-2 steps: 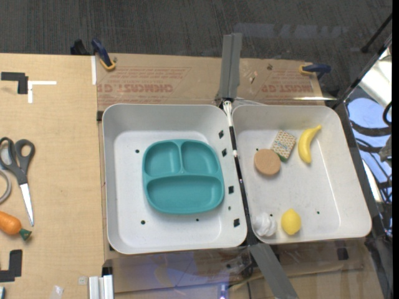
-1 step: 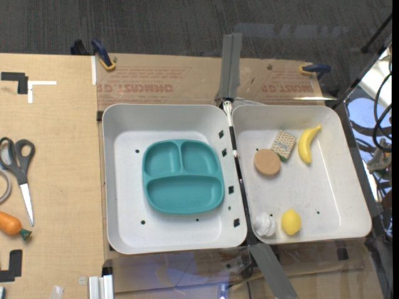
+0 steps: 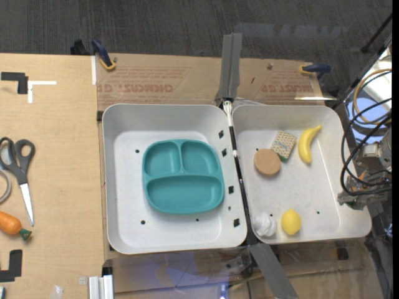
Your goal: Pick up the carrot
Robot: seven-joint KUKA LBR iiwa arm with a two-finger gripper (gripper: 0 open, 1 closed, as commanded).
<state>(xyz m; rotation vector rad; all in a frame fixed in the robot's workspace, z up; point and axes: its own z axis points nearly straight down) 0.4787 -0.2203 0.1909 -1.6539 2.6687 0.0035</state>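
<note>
Carrot (image 3: pixel 10 223) lies on the wooden surface (image 3: pixel 56 167) at far left, well apart from both bins, just beside the scissors (image 3: pixel 20 173). Left bin (image 3: pixel 115 185) holds a teal divided plate (image 3: pixel 183 175). Right bin (image 3: pixel 324 198) holds a banana (image 3: pixel 307 143), lemon (image 3: pixel 290 222), round brown disc (image 3: pixel 267 162), small patterned packet (image 3: pixel 283 144). Cardboard (image 3: pixel 162 87) behind the bins carries mirrored red print, unreadable. Can't tell the state of the fingers.

Mirrored "CHEMICAL GUYS" on cardboard (image 3: pixel 156 83)

Plate (image 3: pixel 183 176) in L bin (image 3: pixel 112 185); carrot (image 3: pixel 11 223) outside, far L.
</note>
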